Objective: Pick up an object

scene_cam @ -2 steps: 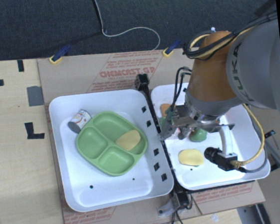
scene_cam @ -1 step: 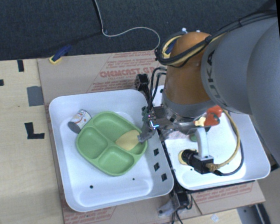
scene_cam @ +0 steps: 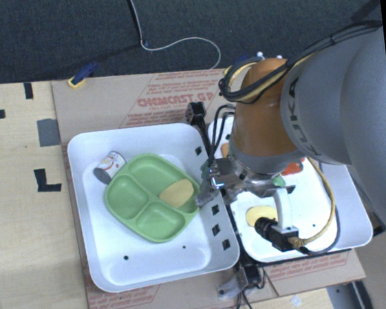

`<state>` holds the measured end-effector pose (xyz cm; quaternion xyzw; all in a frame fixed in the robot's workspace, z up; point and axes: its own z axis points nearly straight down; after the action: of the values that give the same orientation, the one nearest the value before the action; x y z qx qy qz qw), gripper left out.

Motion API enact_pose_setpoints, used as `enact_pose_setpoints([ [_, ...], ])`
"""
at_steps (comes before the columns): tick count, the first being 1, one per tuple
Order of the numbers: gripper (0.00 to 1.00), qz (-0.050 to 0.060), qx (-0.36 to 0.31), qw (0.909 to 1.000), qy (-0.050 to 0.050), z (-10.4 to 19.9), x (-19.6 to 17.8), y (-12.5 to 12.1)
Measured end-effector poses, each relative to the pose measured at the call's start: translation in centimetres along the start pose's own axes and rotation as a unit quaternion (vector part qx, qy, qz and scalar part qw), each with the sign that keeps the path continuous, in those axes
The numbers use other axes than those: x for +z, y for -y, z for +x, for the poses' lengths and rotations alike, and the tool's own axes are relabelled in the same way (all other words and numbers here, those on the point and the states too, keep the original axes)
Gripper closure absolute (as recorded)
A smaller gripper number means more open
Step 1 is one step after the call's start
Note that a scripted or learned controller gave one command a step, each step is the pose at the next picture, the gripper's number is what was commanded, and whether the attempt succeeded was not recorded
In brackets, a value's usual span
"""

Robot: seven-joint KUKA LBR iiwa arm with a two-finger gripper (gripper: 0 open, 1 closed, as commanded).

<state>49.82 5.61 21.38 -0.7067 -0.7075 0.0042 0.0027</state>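
Left bin (scene_cam: 102, 264): 1 green divided plate (scene_cam: 149, 198), 3 compartments, lying near the bin's centre. A pale yellow object (scene_cam: 178, 193) sits in the plate's right compartment. A small white cup-like item with a grey end (scene_cam: 108, 167) lies just beside the plate's upper-left edge.

Between the 2 bins: gripper (scene_cam: 213, 182) sits over the dividing rims, close to the plate's right edge; its state cannot be told from this angle.

Right bin (scene_cam: 341, 237): a yellow object (scene_cam: 260, 214) lies under the wrist; an orange-red item (scene_cam: 292, 169) is partly hidden by the arm.

Wooden bench (scene_cam: 21, 225), dark carpet (scene_cam: 40, 32) beyond
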Motion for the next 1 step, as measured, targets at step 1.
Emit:
enact_pose_setpoints([
  [1, 1.00, -0.001, -0.001, 1.0000, 0.000, 0.87, -0.03, -0.45],
])
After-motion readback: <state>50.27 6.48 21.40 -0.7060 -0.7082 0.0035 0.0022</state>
